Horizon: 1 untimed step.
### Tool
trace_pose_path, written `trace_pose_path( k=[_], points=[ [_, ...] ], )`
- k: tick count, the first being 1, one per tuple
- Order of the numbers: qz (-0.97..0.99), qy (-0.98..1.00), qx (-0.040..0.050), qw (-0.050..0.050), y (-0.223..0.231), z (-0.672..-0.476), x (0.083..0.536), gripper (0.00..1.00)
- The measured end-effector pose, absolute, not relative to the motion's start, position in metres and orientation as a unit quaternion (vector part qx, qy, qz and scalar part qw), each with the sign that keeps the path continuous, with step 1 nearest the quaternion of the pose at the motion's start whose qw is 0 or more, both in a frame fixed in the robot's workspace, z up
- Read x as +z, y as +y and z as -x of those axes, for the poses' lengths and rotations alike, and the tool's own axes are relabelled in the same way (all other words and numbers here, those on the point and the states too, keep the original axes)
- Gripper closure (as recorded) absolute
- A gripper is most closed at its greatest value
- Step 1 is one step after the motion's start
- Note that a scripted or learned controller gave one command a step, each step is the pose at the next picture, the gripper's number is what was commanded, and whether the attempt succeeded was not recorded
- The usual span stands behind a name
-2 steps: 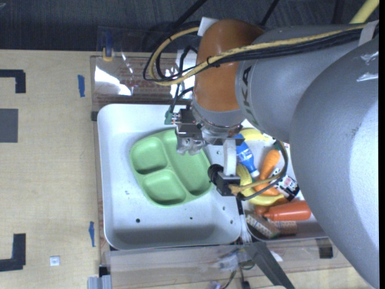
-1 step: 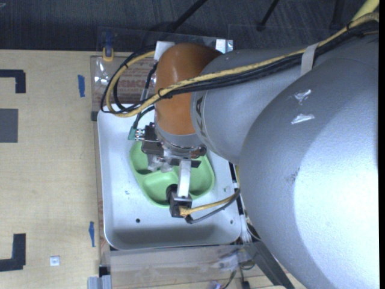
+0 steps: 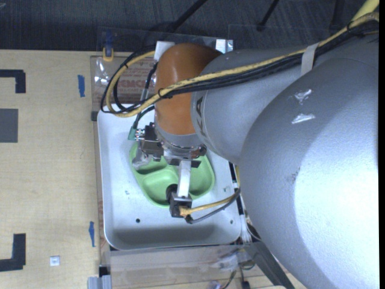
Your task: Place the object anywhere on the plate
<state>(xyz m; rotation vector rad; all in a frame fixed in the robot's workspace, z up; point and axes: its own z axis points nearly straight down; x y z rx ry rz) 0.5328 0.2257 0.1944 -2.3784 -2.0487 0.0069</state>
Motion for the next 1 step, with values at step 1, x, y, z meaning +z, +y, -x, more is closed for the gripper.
trace_pose_path(
  k=[1],
  points=[
    [0.758,-0.653,0.0022,0.001,0.2257,-0.5328,0.1944,0.0]
  ],
)
